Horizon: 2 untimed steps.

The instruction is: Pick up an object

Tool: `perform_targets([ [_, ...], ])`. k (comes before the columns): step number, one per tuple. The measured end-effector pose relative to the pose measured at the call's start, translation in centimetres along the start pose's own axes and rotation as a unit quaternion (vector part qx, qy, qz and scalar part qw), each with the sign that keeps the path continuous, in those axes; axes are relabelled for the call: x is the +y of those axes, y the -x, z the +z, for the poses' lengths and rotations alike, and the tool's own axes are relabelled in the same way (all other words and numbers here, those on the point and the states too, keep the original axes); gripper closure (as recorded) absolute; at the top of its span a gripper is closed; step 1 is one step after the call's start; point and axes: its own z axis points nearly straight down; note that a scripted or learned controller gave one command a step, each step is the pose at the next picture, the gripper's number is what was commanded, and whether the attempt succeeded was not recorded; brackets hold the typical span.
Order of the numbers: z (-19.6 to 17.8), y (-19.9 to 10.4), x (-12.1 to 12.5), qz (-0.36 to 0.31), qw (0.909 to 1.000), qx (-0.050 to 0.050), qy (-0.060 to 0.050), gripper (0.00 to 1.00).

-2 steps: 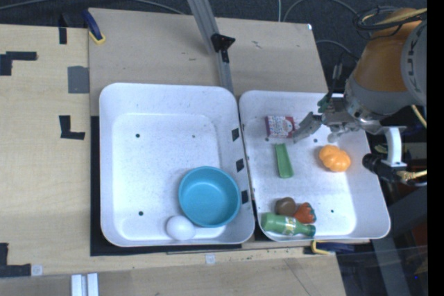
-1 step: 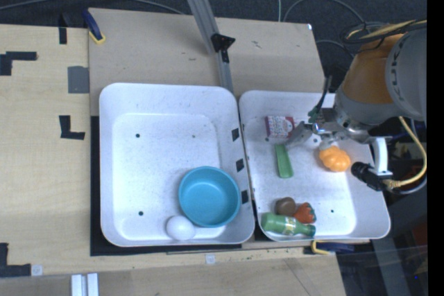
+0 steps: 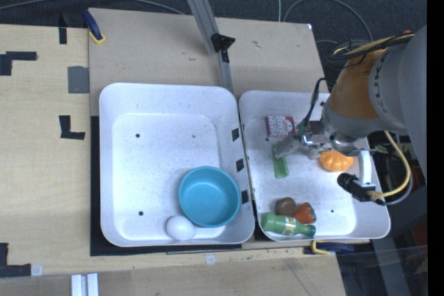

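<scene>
The hand (image 3: 290, 146) sits low in the right bin (image 3: 361, 218), just beside the green stick (image 3: 280, 166). Whether it is spread or pressed together I cannot tell. The green stick lies just below the red-and-white packet (image 3: 279, 125). It looks light, stiff and narrow, probably smooth plastic, so it may slip. A pinch across its short width, near the middle, seems the safest hold.

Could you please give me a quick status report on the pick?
Gripper low in right bin, over green stick-shaped object. Nothing seen held. Red-and-white packet close beside.
</scene>
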Motion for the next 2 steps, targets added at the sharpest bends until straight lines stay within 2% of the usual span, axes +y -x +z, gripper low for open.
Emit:
perform_targets([
  [1,-1.1,0.0,0.0,-0.001,1.0000,-0.001,0.000,1.00],
  [2,-7.3,0.5,0.3,0.000,1.0000,-0.002,0.004,1.00],
])
